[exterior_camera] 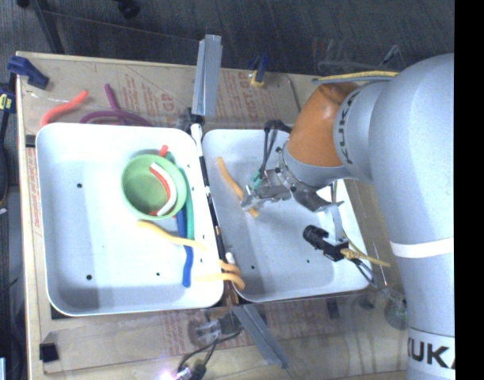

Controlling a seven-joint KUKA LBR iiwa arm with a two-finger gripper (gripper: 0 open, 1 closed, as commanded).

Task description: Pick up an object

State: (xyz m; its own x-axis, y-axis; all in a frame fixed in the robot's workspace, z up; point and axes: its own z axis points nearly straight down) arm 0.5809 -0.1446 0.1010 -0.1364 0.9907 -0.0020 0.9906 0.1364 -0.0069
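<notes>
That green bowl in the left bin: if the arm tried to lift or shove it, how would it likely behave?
The green bowl looks thin-walled and plastic, so probably light and easy to slide on the smooth left bin. Its rounded rim may slip from a pinch. Strips lie in and against it, among them a yellow strip, so a push would likely drag them along.

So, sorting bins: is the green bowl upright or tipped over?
Upright: the green bowl in the left bin shows its open mouth, with a white-and-red piece lying inside.

slanted overhead view of both bins [51, 212]
</notes>
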